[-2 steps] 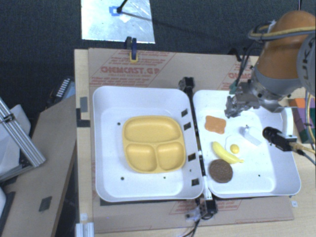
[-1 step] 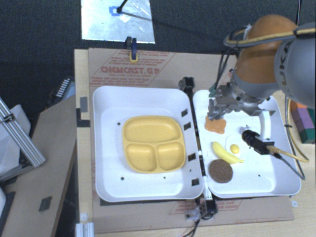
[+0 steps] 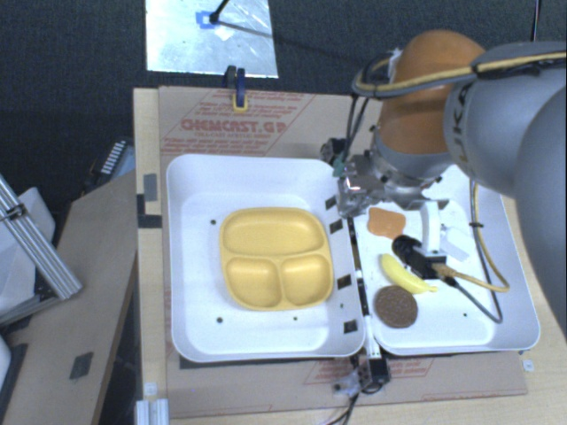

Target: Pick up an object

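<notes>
In the right bin an orange flat piece lies near the left wall. A yellow banana is in front of it, and a brown round disc sits nearer the front edge. My gripper hangs over the right bin's left wall, just left of the orange piece. The arm's bulk covers the back of this bin. Nothing shows between the gripper's tips.
The left bin holds a yellow tray with three compartments, at its middle. A dividing ridge separates the two bins. Cardboard lies under both, and a reflective sheet sits behind.
</notes>
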Robot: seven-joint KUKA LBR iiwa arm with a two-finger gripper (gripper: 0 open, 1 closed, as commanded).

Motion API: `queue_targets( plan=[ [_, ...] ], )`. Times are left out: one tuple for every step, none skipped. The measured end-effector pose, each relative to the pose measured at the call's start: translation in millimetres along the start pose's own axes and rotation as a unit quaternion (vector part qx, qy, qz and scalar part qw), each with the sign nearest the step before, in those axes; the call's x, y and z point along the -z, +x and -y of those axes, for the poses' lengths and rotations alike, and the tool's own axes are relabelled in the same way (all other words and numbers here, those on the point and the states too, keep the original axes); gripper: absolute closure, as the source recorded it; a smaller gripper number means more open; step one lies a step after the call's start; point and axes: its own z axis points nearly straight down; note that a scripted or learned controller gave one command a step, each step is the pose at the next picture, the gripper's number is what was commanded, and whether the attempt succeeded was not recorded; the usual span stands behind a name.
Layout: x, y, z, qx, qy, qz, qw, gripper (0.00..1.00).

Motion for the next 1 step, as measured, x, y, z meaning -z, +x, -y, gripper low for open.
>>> queue_targets(
  plan=[
    [2.2, 56.4, -9.0, 0.0, -0.001, 0.0, 1.0, 1.0]
  ],
)
